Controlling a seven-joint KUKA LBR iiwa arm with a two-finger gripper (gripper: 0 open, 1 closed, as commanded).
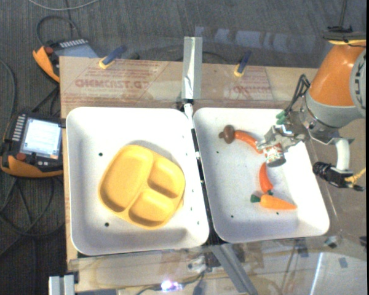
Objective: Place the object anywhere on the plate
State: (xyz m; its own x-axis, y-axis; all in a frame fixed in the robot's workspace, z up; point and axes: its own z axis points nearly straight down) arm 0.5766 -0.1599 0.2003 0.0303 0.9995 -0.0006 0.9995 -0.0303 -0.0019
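- My two-finger gripper (275,147) hovers at the right white bin's (307,226) one o'clock, over a curved orange pepper (264,178); its grip I cannot tell.
- Yellow sectioned plastic plate (142,185) waits centred in the left bin (86,238), ready for a drop.

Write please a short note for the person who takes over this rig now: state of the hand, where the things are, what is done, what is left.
Hand: low in the right bin, over the upper end of the chili. Open or shut: cannot tell.
Things: yellow plate with compartments in the left bin, with nothing on it. In the right bin lie a brown-headed piece with an orange stem, the chili, and a carrot near the front.
Done: nothing placed on the plate yet.
Left: grasp one object, carry it to the left bin, set it anywhere on the plate.
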